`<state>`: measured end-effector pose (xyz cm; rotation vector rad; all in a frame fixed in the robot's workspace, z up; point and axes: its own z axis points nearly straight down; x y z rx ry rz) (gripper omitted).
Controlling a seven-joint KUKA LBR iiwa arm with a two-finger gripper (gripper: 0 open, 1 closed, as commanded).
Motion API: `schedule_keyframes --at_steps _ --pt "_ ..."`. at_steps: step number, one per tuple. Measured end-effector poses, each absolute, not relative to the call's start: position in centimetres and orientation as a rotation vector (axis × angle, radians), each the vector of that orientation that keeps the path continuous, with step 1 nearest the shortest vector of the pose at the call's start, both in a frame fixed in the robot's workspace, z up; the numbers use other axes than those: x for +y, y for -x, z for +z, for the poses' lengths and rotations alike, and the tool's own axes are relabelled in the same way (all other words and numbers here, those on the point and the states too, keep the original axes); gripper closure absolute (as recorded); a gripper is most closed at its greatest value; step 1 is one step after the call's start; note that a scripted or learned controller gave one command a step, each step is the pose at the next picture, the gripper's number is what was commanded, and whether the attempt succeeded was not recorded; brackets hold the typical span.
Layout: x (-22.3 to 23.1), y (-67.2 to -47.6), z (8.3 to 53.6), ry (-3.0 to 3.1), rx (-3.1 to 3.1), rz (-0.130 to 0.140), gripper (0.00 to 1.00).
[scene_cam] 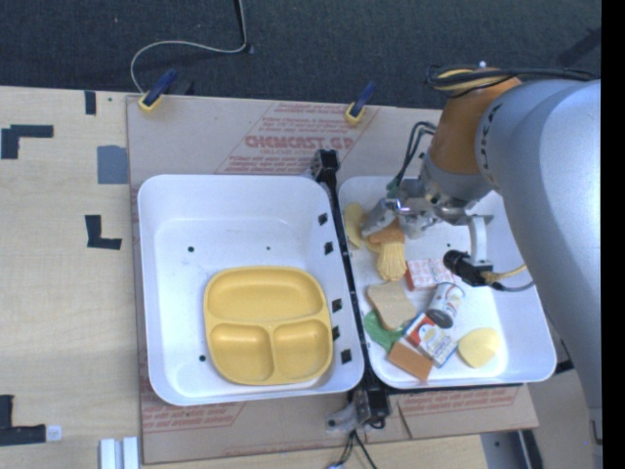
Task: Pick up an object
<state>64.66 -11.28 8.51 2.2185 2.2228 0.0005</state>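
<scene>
My gripper hangs low over the back left part of the right bin, right above an orange-brown food piece and a pale yellow ridged piece. A yellow wedge lies by the bin's left wall. Toward the front lie a tan slice like bread, a green piece, a small red and white packet, a small can, a red and white carton, an orange block and a pale yellow lemon-like piece.
The left bin holds a yellow divided plate. A black divider runs between the bins. The grey arm with its orange band fills the right side above the right bin. Clamps and a cable lie behind the bins.
</scene>
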Motion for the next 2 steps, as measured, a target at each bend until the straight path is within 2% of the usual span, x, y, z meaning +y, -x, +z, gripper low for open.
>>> schedule_keyframes --at_steps 1,2 --pt "-10.2 -63.8 8.5 -2.218 2.218 -0.002 0.0" --pt "-10.2 -63.8 9.6 -2.217 2.22 -0.002 1.0"
